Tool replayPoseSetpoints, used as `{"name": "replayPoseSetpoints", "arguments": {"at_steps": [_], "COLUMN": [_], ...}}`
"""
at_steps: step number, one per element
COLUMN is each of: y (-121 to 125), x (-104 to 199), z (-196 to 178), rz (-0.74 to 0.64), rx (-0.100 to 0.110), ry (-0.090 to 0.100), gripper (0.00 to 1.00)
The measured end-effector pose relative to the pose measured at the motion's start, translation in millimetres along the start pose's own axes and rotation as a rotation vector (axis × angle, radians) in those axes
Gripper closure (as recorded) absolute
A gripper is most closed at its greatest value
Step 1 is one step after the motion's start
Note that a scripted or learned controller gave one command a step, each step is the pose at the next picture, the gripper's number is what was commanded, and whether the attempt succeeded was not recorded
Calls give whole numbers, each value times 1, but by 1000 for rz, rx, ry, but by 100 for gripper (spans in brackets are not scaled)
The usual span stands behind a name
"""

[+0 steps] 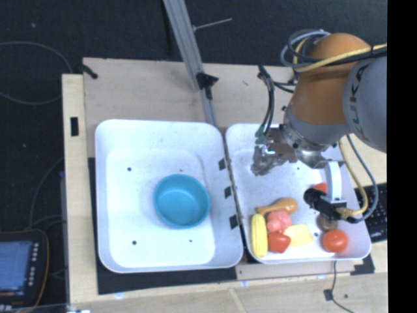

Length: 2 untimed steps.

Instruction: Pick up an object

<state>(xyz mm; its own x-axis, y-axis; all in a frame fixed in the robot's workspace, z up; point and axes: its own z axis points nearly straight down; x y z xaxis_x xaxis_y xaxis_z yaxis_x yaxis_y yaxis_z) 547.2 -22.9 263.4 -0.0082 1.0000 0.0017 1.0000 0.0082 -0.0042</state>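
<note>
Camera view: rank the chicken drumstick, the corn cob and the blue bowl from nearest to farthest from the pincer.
1. Chicken drumstick: right bin, just below the pincer.
2. Corn cob: right bin's lower left corner, farther down.
3. Blue bowl: middle of the left bin, across the divide.

Toy foods clustered at the right bin's near end.
A yellow corn cob [258,235] is laid lengthwise on the left, pink piece [279,220] beside it, red tomato [335,240] set rightmost; a blue bowl [182,201] is seated in the left bin.
</note>
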Motion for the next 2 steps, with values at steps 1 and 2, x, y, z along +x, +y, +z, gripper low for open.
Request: {"name": "replayPoseSetpoints", "arguments": {"at_steps": [1,2], "y": [19,42], "x": [42,98], "z": [15,15], "rz": [1,-2], "rx": [-5,-3], "ry": [-2,0], "gripper": [100,100]}}
